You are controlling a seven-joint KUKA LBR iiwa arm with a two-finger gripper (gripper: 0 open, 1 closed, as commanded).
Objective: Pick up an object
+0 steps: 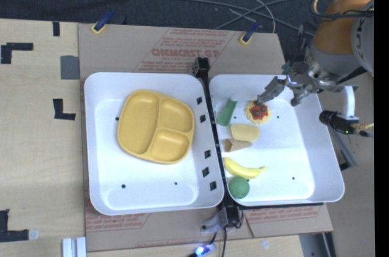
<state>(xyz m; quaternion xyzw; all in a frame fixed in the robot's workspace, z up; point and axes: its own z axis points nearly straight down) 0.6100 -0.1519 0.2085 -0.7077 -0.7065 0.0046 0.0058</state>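
Left bin: yellow divided plate, well apart from the fingers, far to their left. Right bin: green bottle-shaped piece at the divider, left of the fingers. Below-left of them, a pale yellow block touching a small cone; further below, a banana touching a green round fruit. Small tart with red topping sits directly under the fingertips, nothing between. Gripper slants down from the right; how far its fingers are open cannot be told, and no object is visibly between them.
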